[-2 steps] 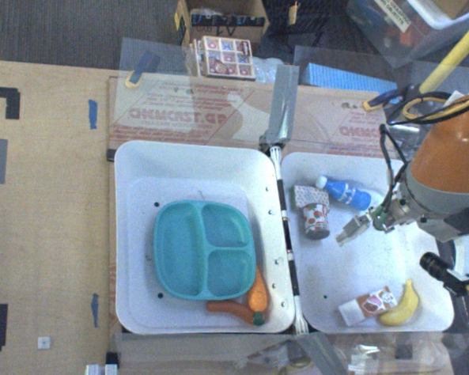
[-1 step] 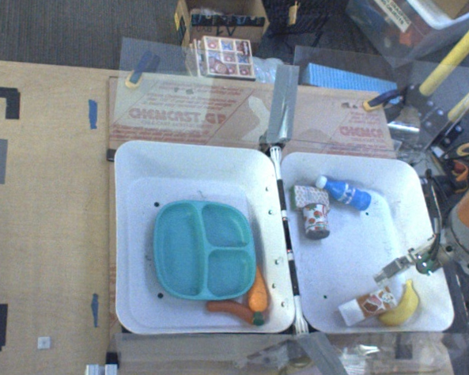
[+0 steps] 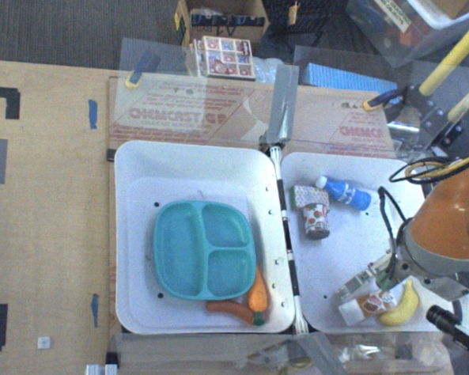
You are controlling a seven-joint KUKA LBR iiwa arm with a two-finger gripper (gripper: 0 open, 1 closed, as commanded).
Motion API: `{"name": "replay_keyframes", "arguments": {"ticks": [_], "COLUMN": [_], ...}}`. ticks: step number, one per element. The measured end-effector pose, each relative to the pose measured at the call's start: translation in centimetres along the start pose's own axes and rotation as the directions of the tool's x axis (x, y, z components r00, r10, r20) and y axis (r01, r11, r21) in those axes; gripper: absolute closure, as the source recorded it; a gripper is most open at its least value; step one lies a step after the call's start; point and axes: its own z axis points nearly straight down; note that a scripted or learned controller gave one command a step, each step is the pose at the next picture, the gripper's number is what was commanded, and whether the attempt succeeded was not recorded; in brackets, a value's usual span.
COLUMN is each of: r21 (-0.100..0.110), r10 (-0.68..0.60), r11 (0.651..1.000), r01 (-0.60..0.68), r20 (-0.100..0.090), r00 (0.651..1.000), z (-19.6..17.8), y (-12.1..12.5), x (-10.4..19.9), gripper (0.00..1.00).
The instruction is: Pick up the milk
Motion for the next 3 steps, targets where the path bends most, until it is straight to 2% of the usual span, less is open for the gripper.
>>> {"name": "replay_keyframes", "arguments": {"ticks": [1, 2, 3], "r21": [0.005, 0.002, 0.004], "r10": [0.377, 0.219, 0.199], "r11": [0.926, 0.976, 0.980], "r01": [-0.377, -0.219, -0.199], "r20": [-0.001, -0.002, -0.002], "r00": [0.926, 0.976, 0.980], "z": [-3.7, 0.0, -3.1], "y": [0.1, 0.4, -2.3], "x": [-1.2, 0.6, -3.4], "gripper": [0.00, 0.00, 0.00]}}
